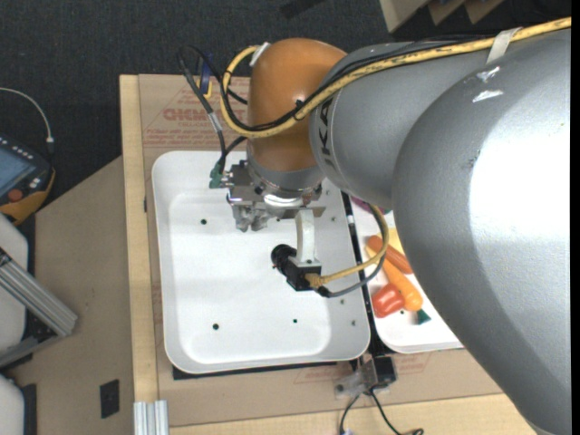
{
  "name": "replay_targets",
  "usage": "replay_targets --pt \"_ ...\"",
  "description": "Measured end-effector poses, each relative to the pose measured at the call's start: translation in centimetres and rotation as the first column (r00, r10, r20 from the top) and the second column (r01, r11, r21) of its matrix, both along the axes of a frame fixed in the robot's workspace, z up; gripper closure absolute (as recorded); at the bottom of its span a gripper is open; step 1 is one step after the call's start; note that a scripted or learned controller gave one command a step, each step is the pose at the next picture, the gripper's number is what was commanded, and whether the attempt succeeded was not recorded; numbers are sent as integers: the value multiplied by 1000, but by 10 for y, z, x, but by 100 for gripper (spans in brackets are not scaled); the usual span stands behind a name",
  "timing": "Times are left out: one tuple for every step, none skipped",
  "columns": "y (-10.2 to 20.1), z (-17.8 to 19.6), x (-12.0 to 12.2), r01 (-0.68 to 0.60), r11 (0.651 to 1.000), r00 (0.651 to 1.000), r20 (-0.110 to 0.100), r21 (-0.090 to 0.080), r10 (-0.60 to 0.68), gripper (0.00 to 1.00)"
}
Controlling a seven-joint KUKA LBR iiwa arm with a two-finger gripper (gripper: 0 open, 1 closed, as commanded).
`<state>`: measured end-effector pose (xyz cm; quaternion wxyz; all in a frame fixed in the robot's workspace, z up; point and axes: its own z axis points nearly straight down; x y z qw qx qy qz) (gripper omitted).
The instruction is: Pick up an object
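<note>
The only loose things on offer lie in the right bin (426, 341): an orange object (399, 270), long and carrot-like, resting at a slant near that bin's inner wall, and a red object (387, 301) touching it on the near side. Both are partly covered by the grey arm (471, 152), which sweeps in from the right, so their full outlines cannot be made out. The gripper (246, 217) is well apart from them. It hangs below the orange band (285, 98) over the far part of the left bin (181, 270), above a bare stretch of white floor. From this slanted view, whether the gripper is spread or pressed together cannot be told, since the wrist hides much of it, and no object can be seen in its grasp. Both bins sit on the brown bench (140, 243). Judged from this, the pick is at its searching or approach step and no object has been secured. The spot beneath the tool offers nothing to take. The next move most likely calls for the arm to travel across the dividing walls to the right bin, line up across the narrow width of the orange or the red piece, and descend squarely, taking care not to nudge the touching neighbour aside.
</note>
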<state>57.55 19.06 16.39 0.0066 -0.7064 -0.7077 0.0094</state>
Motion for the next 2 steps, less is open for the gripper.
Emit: replay_targets --pt "33 10 52 -1 1000 1000 28 6 1 100" --pt "34 47 63 1 1000 1000 28 6 -2 100"
